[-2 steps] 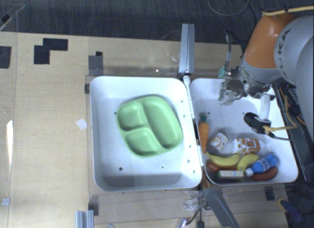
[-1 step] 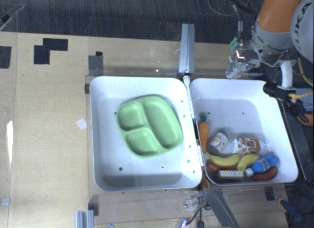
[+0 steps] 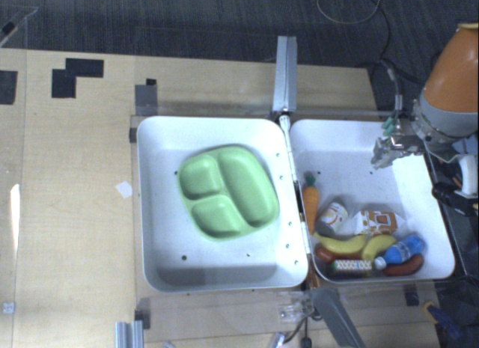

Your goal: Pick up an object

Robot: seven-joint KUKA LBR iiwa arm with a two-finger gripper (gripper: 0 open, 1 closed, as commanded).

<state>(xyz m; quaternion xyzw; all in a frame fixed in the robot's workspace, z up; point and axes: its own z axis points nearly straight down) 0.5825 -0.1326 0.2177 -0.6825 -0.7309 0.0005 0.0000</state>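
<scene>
**Claw raised over right bin, nothing lifted yet**

Claw (image 3: 383,152) position is seen at the upper right of the right bin (image 3: 340,133), hanging above a bare patch of its white floor, with the grey arm (image 3: 449,111) and its orange band behind it at the frame's right edge. Whether the claw is open or closed cannot be told; the tip is small and blurred against the white. Nothing is seen held in it.

Candidate objects are heaped along the near edge of the same bin, well apart from the claw. A banana (image 3: 359,247) lies across the pile, with a blue bottle (image 3: 400,251) just beside it at the right, a small carton (image 3: 376,221) behind, and a round tin (image 3: 331,218) to the left. A carrot (image 3: 310,204) is laid against the dividing wall.

Beyond that wall, the left bin (image 3: 161,189) is occupied by a green divided tray (image 3: 227,191).

As judged from this layout, the task is at its start: no object has been grasped or raised. Travel toward the pile, a descent, a closing grip and a lift are all left to be done.
</scene>
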